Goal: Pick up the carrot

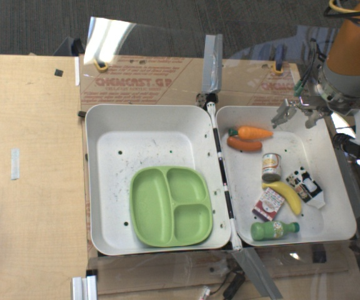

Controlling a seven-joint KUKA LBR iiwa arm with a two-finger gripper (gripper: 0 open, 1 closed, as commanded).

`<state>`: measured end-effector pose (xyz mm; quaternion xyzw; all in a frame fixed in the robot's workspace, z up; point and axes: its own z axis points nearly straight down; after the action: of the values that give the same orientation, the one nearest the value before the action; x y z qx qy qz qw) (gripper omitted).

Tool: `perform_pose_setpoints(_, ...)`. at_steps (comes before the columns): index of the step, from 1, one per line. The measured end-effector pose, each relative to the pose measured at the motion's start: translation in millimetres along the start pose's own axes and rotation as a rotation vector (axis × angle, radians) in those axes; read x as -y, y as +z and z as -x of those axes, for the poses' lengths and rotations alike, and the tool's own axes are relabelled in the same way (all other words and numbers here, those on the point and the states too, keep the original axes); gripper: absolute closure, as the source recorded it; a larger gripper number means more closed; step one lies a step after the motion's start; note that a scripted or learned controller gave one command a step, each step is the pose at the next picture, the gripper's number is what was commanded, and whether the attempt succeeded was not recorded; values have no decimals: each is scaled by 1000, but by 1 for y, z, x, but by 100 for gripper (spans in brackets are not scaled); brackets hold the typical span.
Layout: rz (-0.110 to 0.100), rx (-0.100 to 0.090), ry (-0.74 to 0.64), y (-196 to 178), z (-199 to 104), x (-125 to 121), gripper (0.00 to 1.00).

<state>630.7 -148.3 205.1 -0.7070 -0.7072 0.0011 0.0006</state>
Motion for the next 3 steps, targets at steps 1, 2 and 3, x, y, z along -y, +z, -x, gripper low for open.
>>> perform_pose_setpoints(1, 18, 3, -44, 105, -21, -8, 0)
perform_pose_setpoints(2, 2, 0, -53, 114, -51, 45, 0)
perform_pose_setpoints(3, -4, 1, -42, 115, -43, -27, 0)
